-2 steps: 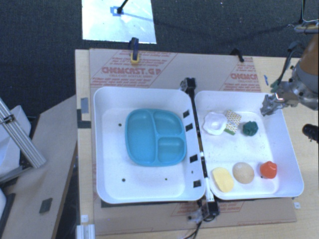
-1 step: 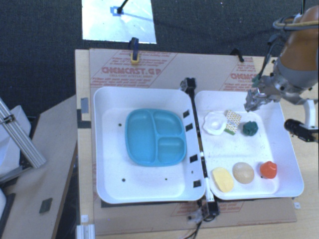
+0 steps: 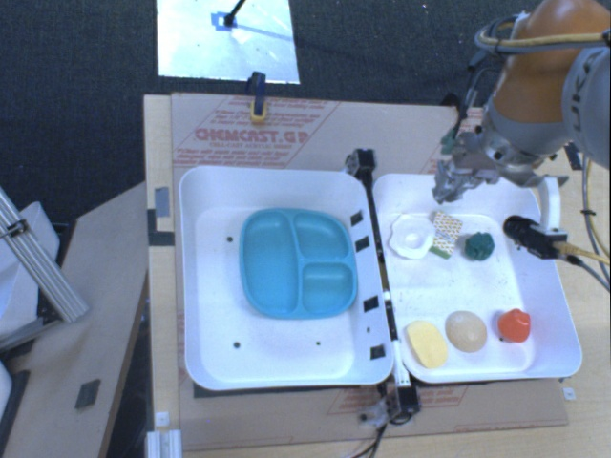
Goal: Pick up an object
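In the right bin (image 3: pixel 544 294), the back half holds a white round cup (image 3: pixel 411 237), a small checkered packet (image 3: pixel 445 227) and a dark green lump (image 3: pixel 479 246). Along its front lie a yellow piece (image 3: pixel 427 343), a beige round item (image 3: pixel 466 331) and a red-orange item (image 3: pixel 515 324). My gripper (image 3: pixel 447 193) hangs over the bin's back part, just above and behind the checkered packet. Nothing is visibly held in it.
A blue divided plate (image 3: pixel 296 263) lies in the middle of the left bin (image 3: pixel 205 284). A black divider with clips (image 3: pixel 372 256) runs between the two bins. The arm's orange band (image 3: pixel 554 46) and wrist reach in from the upper right.
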